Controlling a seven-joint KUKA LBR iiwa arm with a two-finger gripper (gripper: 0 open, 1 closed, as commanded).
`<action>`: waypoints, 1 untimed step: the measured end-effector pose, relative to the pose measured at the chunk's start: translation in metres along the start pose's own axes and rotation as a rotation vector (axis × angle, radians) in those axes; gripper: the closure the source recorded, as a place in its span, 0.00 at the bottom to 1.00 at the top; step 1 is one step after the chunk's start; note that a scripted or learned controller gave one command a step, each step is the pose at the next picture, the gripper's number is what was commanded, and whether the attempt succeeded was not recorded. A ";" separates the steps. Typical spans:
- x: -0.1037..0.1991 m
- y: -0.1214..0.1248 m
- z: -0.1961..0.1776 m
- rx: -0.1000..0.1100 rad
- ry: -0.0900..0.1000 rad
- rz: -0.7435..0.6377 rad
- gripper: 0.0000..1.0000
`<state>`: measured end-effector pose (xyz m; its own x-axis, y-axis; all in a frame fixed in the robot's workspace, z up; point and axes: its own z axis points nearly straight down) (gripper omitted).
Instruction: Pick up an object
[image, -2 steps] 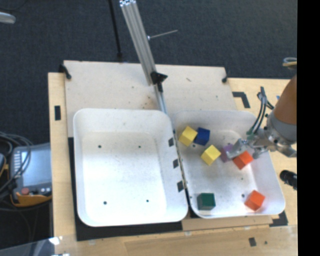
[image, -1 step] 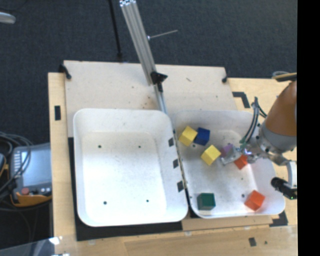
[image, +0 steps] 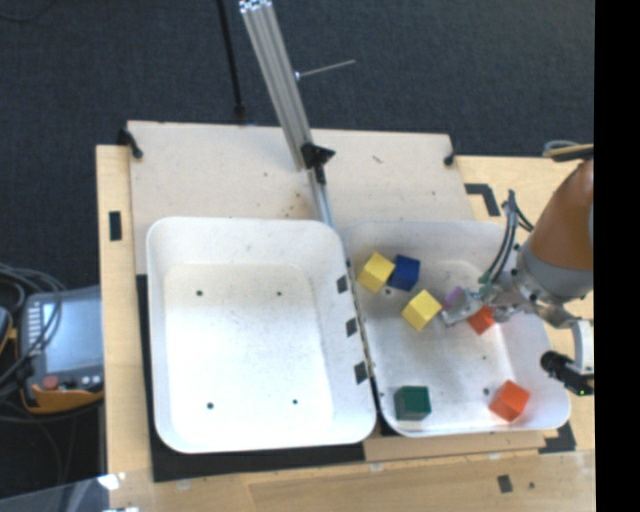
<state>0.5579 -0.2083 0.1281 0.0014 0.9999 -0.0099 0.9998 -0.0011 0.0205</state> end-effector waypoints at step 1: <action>-0.002 0.002 -0.011 -0.007 -0.004 0.005 1.00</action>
